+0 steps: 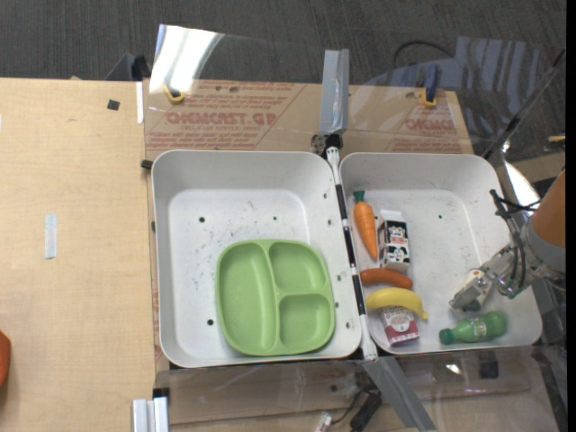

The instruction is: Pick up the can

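Note:
A small red, white-rimmed item [400, 326] that looks like the can lies at the front of the right bin [432, 178], just below a banana [396, 301]. My gripper [471, 293] is low over the right side of that bin, reaching in from the right edge. It is about a hand's width right of the can and just above a green bottle [474, 329]. I see nothing held in it.
The right bin also holds a carrot [364, 227], a small cow-print carton [394, 241] and an orange-red sausage [386, 278] along its left side. A green divided plate [274, 295] lies in the left bin [180, 241]. Cables hang by the wrist.

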`<act>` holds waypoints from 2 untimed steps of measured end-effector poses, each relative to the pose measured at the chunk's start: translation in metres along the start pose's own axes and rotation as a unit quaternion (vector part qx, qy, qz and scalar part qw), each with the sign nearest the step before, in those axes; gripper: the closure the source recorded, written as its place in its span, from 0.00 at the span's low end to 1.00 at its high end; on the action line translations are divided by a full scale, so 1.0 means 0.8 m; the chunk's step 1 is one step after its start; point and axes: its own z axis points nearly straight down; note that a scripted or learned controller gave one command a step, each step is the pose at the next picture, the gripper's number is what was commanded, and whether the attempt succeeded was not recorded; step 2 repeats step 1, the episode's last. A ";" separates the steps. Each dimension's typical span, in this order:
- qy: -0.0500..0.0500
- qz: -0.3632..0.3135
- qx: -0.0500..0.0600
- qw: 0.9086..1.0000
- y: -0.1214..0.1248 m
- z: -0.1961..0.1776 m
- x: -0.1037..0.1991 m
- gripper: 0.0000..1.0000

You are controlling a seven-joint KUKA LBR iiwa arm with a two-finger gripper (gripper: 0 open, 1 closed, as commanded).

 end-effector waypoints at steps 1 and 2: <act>0.000 0.026 0.000 1.000 -0.007 0.000 0.005 0.00; 0.000 0.026 0.000 1.000 -0.007 0.000 0.005 0.00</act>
